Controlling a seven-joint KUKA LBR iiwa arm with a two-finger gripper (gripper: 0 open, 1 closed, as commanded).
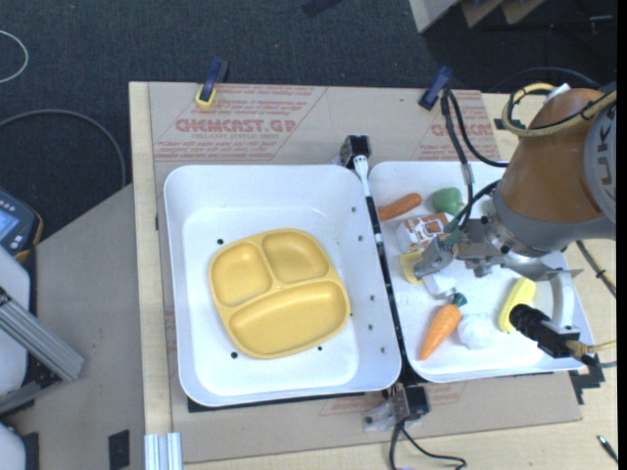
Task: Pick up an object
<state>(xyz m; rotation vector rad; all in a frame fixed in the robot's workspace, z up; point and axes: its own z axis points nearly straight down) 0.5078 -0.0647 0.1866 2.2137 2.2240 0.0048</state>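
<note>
End effector low in right bin, over small packet; finger state cannot be told. Risk: hot dog, carrot and packet crowd together, so closing may nudge or clip a neighbour.

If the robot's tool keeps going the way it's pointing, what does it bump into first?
Probably the small yellowish item just past the tool, which points left and down into the right bin. Depth is hard to judge from above, so it might reach bare bin floor instead.
</note>
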